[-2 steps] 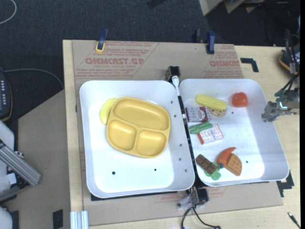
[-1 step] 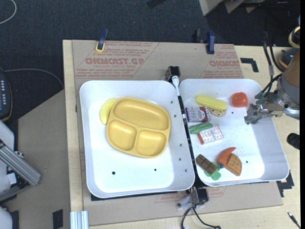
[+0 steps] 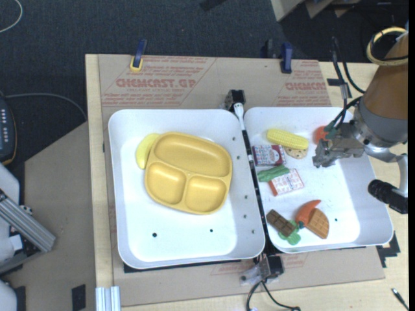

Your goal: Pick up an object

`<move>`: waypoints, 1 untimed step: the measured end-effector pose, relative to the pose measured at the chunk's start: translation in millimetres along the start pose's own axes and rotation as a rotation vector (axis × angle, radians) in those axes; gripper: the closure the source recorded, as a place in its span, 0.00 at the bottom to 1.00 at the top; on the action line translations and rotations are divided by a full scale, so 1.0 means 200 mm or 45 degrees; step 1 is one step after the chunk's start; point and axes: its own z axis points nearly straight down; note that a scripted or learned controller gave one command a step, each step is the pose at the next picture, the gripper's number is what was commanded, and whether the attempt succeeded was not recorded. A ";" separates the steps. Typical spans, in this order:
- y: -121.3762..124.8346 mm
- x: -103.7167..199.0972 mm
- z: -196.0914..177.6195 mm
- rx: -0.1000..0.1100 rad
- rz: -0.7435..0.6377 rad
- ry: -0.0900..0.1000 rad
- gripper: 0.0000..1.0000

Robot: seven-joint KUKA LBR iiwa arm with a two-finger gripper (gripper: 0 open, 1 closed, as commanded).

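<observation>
Dark carpet surrounds the desk (image 3: 194, 80); from my remote station I see the pincer (image 3: 322, 155) low over the right bin (image 3: 363, 232), and I cannot tell whether it is released or clenched. I judge the pick not yet made: the corn cob (image 3: 285, 137), snack packets (image 3: 286, 182) and toast slice (image 3: 317, 223) all lie loose in the right bin. An orange-red item (image 3: 320, 133) beside the pincer is partly hidden, and a yellow piece (image 3: 145, 149) in the left bin (image 3: 130, 193) is tucked under the divided yellow plate (image 3: 188, 172).
</observation>
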 end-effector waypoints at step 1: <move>-0.06 0.30 0.03 0.003 0.000 0.000 1.00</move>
